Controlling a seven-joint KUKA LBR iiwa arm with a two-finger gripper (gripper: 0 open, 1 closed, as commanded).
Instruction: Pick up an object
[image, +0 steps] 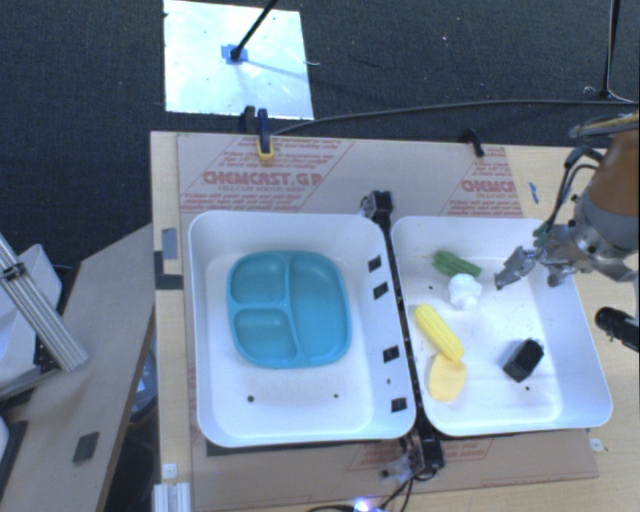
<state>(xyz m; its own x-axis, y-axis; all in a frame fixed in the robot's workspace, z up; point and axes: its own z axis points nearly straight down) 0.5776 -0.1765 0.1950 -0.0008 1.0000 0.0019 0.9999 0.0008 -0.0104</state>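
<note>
Jaws state cannot be told; gripper (522, 266) hovers at right bin's (590, 380) far edge; crowded green toy (456, 264) and white piece (463, 290) may be nudged, not grasped.

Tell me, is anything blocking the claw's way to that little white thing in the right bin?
Nothing visible does. The gripper hangs over the right bin, and bare bin floor separates it from the white object. The green vegetable touches the object's far side.

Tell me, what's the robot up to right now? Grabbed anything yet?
Gripper over right bin, nothing between its fingers. Green toy and white piece nearest. Path clear.
</note>
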